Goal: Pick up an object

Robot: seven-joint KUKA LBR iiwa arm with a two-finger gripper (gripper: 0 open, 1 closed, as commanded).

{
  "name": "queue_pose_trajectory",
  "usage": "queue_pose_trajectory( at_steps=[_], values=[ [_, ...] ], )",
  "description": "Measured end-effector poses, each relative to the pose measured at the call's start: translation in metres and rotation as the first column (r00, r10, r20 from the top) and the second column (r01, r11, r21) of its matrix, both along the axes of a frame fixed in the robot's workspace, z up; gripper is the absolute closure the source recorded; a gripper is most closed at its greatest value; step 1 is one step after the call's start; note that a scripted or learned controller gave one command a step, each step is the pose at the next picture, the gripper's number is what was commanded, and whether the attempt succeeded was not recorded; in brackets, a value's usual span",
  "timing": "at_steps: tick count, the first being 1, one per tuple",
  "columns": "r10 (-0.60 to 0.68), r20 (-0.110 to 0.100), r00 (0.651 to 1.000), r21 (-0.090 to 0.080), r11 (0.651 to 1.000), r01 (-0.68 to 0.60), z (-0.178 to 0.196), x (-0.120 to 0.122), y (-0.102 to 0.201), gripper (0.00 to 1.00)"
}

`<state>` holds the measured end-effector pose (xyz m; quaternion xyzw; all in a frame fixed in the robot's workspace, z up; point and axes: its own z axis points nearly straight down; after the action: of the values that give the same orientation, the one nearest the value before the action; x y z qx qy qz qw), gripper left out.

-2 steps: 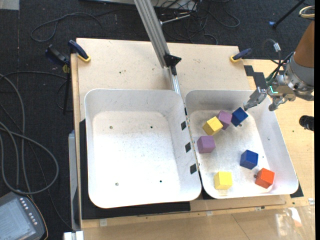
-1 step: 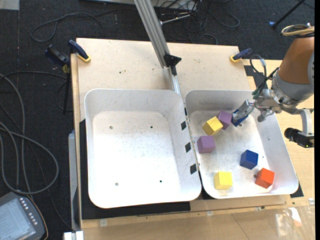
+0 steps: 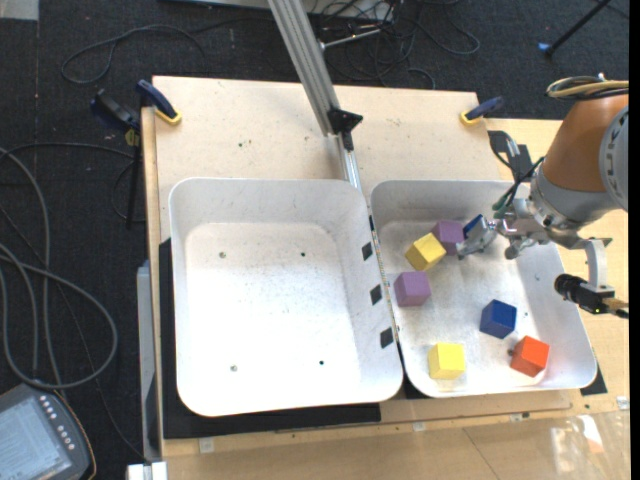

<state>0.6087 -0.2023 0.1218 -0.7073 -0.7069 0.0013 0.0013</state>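
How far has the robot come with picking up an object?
Done: the gripper is down in the right bin, beside a purple cube and a yellow cube. In hand: nothing visibly held. Left: grasp and lift one; six cubes lie on the bin floor, including a blue cube and an orange cube.

Single fixed cam, mounted above the bench (image 3: 300, 118), looking down at a slant, medium distance. Landmark = seam between the two white bins, sits approx frame centre. Left bin (image 3: 200, 208) to the seam's left, right bin (image 3: 560, 368) to its right, both fully in frame. Beyond the seam, toward frame top: bench far edge w/ clamps (image 3: 160, 103), then dark floor w/ cables (image 3: 60, 268). Slanted metal rail (image 3: 300, 43) runs from frame top down to the seam's far end. Arm (image 3: 585, 158) enters right of the seam, cropped by frame edge. Bench near edge at frame bottom.
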Motion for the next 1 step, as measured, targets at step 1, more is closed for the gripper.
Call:
queue_pose_trajectory(
  at_steps=[1],
  values=[
    [0.000,0.001,1.000,0.000,1.000,0.000,-0.0283,-0.0002,0.0008,0.00]
  ],
)
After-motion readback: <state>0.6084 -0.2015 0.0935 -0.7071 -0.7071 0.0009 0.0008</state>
